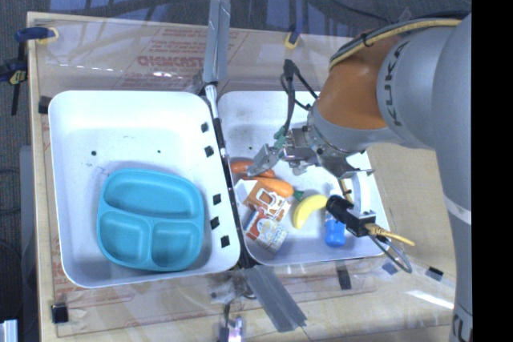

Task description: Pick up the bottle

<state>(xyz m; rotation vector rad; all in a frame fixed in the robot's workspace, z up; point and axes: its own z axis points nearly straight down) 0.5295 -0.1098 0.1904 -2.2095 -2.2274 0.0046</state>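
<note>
A small blue plastic bottle (334,233) lies near the front right corner of the right shallow white bin (240,112), beside a yellow banana (305,209) and an orange-and-white carton (265,214). The hand (268,160) hovers above an orange carrot (272,182); whether it grips anything cannot be told. A turquoise compartment tray (151,216) fills the left bin (76,124).

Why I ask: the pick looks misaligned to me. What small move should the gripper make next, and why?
Probably shift the gripper across the right bin toward the small blue bottle before lowering. It hangs over the carrot by the divider, while what looks like the bottle lies beyond the banana, near the front right corner.
</note>
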